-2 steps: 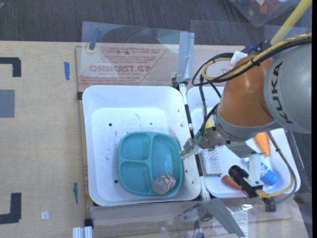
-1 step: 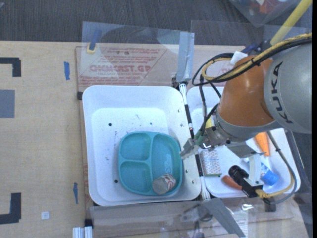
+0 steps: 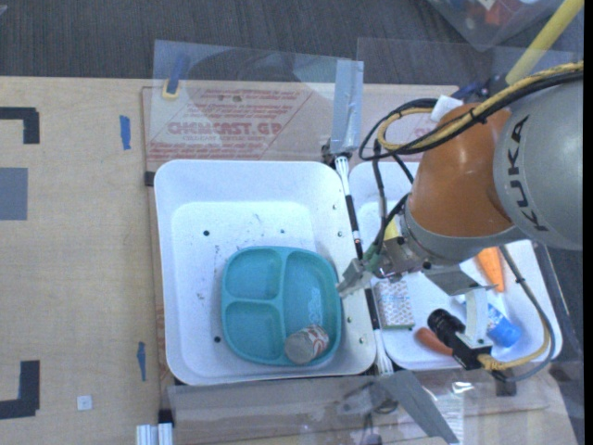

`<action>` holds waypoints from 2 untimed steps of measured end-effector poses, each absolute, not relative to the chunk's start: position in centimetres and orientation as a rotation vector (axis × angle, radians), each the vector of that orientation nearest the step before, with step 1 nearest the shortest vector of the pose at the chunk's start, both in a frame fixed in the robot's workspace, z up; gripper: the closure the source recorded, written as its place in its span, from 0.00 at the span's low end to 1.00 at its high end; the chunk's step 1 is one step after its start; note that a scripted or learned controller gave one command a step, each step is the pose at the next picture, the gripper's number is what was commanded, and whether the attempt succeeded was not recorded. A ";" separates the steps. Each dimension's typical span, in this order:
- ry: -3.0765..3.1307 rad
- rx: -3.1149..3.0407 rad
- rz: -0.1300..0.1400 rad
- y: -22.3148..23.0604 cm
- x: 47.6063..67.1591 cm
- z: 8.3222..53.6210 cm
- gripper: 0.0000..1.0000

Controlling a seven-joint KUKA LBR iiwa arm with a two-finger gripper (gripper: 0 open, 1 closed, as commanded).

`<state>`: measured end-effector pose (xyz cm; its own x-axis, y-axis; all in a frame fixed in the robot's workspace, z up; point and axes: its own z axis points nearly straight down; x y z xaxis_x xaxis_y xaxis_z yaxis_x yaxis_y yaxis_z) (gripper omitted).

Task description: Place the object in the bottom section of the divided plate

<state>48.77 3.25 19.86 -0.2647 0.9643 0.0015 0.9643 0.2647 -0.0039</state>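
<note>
Teal divided plate (image 3: 269, 304); white bins (image 3: 185, 211); orange-banded arm (image 3: 463, 174).

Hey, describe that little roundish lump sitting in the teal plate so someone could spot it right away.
Look in the left white bin, where a teal divided plate lies. The grey-brown lump sits at the plate's lower right corner, nearest the camera. It is the one thing on the plate, dull and mottled against the bright teal.

Even, bright overhead light — the left bin (image 3: 176, 202) nearly washes out, with soft shadows beside the teal plate (image 3: 269, 304); the clear sheet (image 3: 250, 91) behind the bin shows faint glare.
</note>
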 end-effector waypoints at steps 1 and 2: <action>-2.495 -1.903 0.003 3.2 48.8 19.9 0.00; -2.495 -1.903 0.003 3.2 48.8 19.9 0.00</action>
